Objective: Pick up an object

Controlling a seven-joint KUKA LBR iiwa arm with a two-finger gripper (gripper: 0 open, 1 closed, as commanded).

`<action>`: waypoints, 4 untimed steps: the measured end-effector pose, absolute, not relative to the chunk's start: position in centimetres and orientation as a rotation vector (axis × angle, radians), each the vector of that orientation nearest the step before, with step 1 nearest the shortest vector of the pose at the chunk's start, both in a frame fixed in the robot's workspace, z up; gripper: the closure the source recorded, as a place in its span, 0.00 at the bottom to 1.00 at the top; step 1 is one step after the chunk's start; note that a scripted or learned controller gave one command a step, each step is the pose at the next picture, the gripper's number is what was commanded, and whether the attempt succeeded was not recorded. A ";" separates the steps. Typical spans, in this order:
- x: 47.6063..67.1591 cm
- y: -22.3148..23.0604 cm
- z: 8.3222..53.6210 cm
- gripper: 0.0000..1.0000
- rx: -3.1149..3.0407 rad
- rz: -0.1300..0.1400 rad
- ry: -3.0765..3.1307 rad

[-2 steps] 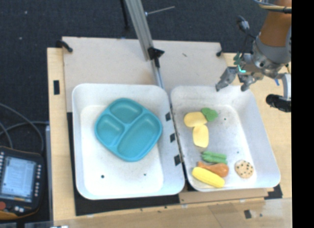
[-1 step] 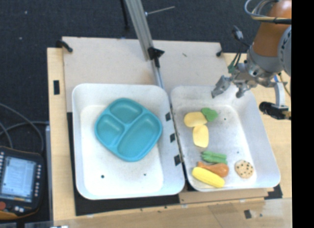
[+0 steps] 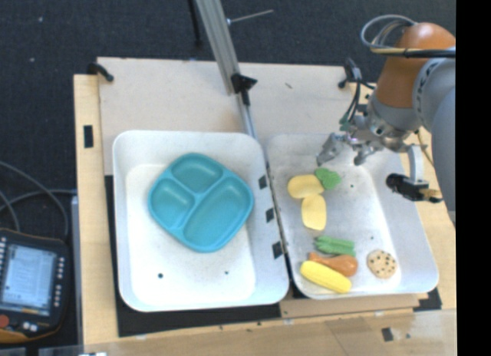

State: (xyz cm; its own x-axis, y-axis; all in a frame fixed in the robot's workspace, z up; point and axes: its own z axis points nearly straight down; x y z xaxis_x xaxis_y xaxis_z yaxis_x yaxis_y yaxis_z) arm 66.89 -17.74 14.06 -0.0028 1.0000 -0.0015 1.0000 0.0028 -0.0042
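Two white bins sit side by side; the right bin [image 3: 399,224] holds the toy food. Nearest the gripper [image 3: 344,149] lies a small green piece [image 3: 327,178], leaf-like, touching a yellow oval piece [image 3: 304,186]; it sits just below the fingers [image 3: 330,149], apart from them. The fingers appear spread with nothing between them. Further below lie a second yellow piece [image 3: 314,212], a carrot [image 3: 335,261], a corn cob [image 3: 325,276] and a cookie [image 3: 381,263]. The left bin [image 3: 138,270] holds a blue divided plate [image 3: 201,202].
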 end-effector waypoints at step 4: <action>67.4 -17.8 22.3 1.00 -2.221 -0.006 -2.231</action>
